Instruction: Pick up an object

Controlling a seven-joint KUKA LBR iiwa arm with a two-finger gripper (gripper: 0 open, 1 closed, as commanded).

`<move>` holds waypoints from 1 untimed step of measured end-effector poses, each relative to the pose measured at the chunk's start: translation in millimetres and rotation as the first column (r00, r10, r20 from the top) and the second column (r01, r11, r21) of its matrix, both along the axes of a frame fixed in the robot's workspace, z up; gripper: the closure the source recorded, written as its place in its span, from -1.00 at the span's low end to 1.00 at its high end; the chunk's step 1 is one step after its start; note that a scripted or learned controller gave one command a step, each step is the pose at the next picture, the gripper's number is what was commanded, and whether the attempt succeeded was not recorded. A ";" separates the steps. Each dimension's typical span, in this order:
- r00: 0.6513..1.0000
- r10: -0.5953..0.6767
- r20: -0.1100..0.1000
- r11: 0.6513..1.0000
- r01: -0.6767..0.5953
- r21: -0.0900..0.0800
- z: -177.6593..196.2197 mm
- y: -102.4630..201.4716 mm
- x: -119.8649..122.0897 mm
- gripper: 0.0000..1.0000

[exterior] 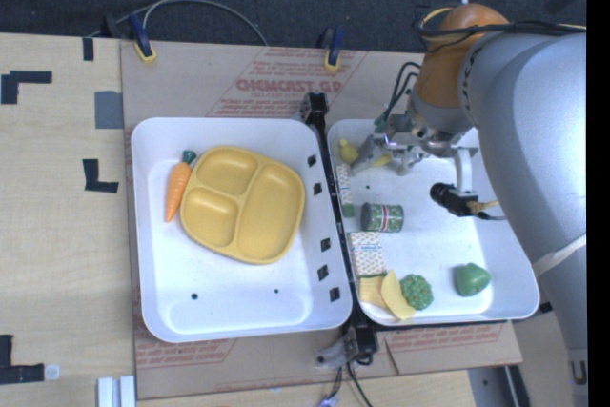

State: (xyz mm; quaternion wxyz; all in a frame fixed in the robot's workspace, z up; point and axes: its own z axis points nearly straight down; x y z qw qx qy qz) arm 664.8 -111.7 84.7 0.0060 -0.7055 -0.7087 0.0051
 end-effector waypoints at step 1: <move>1.000 -0.005 -0.001 1.000 0.005 -0.007 3.1 6.2 -0.5 -1.00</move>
